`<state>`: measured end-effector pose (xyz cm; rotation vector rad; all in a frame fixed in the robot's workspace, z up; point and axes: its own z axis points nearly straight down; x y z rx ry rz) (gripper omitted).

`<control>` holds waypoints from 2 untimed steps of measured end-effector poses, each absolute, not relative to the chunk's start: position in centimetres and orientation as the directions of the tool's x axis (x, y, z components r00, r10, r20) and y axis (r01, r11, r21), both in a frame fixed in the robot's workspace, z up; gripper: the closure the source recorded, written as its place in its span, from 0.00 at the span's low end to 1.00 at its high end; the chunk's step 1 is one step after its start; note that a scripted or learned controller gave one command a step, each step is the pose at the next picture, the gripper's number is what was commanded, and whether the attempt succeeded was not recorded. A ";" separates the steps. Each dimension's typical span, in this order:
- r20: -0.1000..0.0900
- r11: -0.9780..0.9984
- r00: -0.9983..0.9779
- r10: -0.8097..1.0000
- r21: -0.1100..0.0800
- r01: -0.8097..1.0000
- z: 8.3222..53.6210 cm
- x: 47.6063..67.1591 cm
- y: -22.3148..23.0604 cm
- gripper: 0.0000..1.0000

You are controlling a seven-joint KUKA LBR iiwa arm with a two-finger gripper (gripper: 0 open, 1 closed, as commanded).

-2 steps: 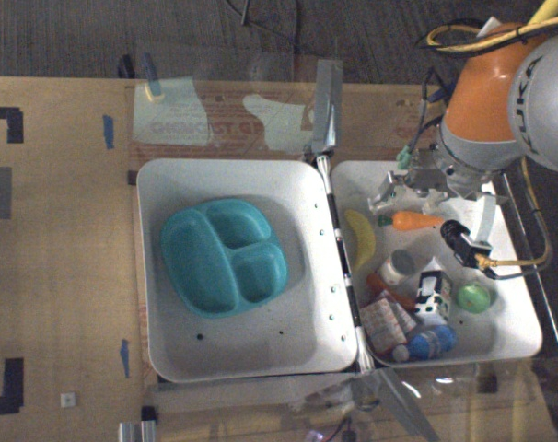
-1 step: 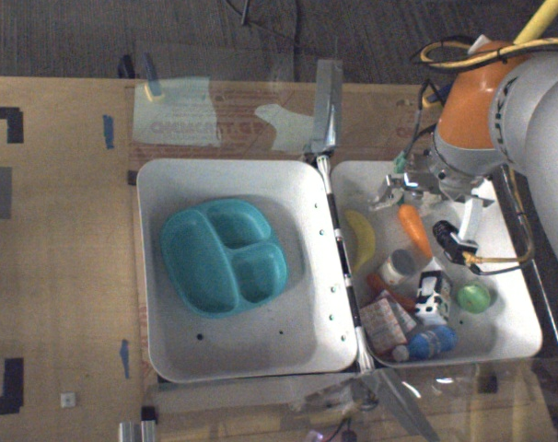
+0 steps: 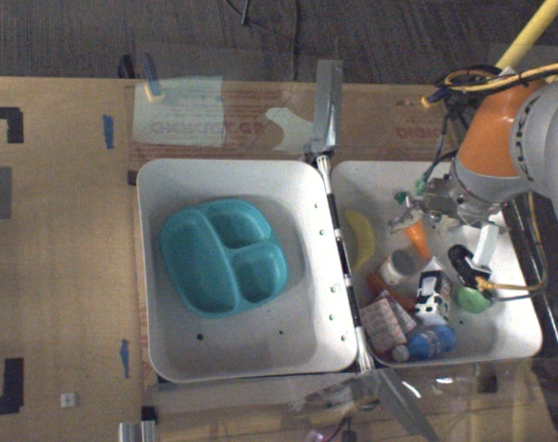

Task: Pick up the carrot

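Two shallow white bins sit side by side on the counter (image 3: 58, 247), and the tool (image 3: 413, 215) hangs over the right bin (image 3: 528, 334), in the half that lies higher in the camera view. The grey arm (image 3: 537, 145) with its orange band reaches in from the view's right. Whether the tool is apart or together cannot be told: it is small here and seen against clutter.

The carrot (image 3: 416, 240), a short orange piece, lies just below the tool in the view. It is so close that I cannot tell whether the two touch.

To the left of the tool, a yellow banana (image 3: 360, 234) lies along the right bin's left wall. Down and to the left of the tool, just beside the carrot, stands a white round container (image 3: 399, 265). Straight below the tool, past the carrot, is a black-and-white cow toy (image 3: 431, 298). Down and to the right of the tool sits a small green round thing (image 3: 472, 300). Farthest below the tool, near the bin's front wall, a blue bottle (image 3: 433, 342) lies on its side. A pink-and-white packet (image 3: 386, 321) lies just to the bottle's left.

Well off to the tool's left, the left bin (image 3: 159, 339) holds a teal divided plate (image 3: 224, 256) with three compartments, lying flat near the bin's middle.
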<state>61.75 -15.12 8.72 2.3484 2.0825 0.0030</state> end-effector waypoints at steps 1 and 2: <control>-0.004 -0.121 0.121 0.993 0.008 0.993 9.9 61.9 -15.3 1.00; -0.001 -0.254 0.254 0.967 0.002 0.967 19.6 62.9 -8.8 1.00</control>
